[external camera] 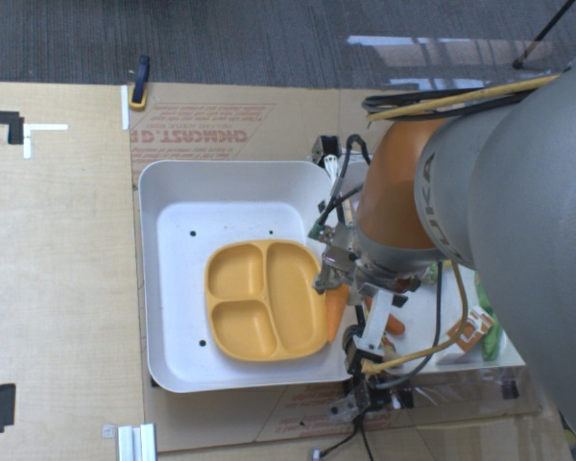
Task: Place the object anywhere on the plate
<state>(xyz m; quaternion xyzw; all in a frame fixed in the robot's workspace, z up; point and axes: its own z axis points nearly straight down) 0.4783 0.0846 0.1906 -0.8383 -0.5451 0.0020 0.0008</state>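
Camera view, from above at a slant: shallow white plastic bin (173,200) on the left, holding a yellow three-compartment plastic plate (240,277), all three compartments bare. Reaching in from the right, a bulky grey arm (504,190) with its orange band (394,195), ending in a two-finger gripper (332,282) low over the plate's right rim. Directly under the gripper, a slim orange carrot-like object (334,317), tilted, lying against or just beside the plate's outer right edge, near the bin's right wall. Hard to tell whether on the rim or just off it. Impossible to tell whether the gripper is wide, narrow or gripping the orange piece, with wrist hardware and cables masking the tip. Further right, under the arm, a small orange item (395,326) and a green one (491,339), well apart from the plate.

Judged from this: object brought right up to the plate, not clearly resting on it. Left to do: shift leftward over a compartment, set down, let go, withdraw.
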